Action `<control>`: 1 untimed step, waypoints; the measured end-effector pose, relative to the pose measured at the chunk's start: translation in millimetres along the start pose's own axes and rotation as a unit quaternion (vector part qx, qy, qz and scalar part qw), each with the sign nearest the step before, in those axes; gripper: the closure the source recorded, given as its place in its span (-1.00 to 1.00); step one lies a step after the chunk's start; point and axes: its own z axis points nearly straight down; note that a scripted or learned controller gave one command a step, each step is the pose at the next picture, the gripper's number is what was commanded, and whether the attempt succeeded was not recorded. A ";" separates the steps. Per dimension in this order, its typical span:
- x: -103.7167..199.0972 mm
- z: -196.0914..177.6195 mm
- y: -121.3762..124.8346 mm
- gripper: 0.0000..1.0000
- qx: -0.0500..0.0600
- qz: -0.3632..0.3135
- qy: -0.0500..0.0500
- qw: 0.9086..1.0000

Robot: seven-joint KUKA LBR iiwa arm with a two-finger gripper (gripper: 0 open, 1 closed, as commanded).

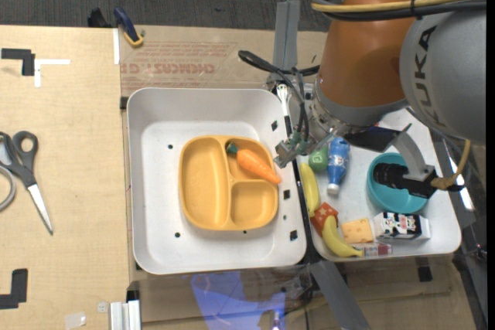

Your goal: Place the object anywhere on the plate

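Metal-grey and small under the bulky orange wrist, the pincer (288, 149) hangs over the seam between the two white bins, and whether it is parted or closed cannot be told from this angle; nothing is visibly gripped. Just to its left, nearly touching, the toy carrot (257, 165) lies on the yellow plate (203, 180), across the ridge between its compartments, in the left bin (151, 189). By that lie, the placing looks done, leaving only the retreat. To the pincer's right sit a banana (310, 188), a small bottle (336, 164) and a teal bowl (387, 183).
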 end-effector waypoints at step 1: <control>64.8 48.9 -2.4 1.00 0.001 -0.031 0.002 1.000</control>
